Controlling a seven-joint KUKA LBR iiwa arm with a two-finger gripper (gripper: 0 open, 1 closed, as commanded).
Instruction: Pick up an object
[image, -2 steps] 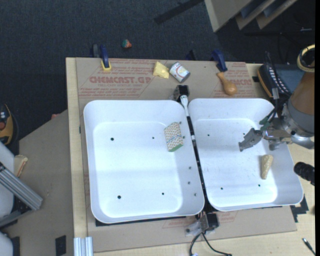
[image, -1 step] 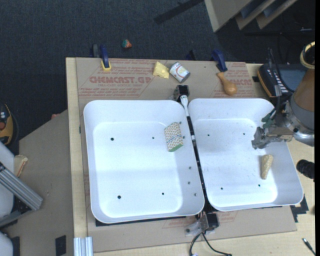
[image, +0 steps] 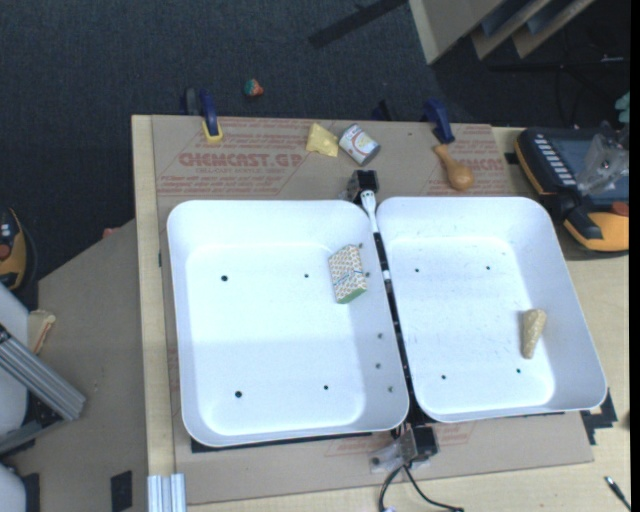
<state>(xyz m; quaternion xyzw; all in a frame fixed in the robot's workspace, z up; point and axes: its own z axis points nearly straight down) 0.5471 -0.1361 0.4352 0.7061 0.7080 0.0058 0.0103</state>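
Observation:
A small box (image: 347, 273) with a pale dotted pattern and a green lower edge lies in the left bin (image: 210, 330), near its right wall and toward the back. In the right bin (image: 470, 390) a tan, cone-like piece (image: 532, 331) rests close to the right wall.
On the board behind the bins lie a yellow wedge (image: 322, 140), a small white box (image: 359, 144) and a brown wooden pear shape (image: 453, 168). A black-and-white tool (image: 367, 195) sits at the seam between the bins. Blue clamps (image: 209, 112) hold the back edge. A handheld device (image: 565, 165) sits at the right.

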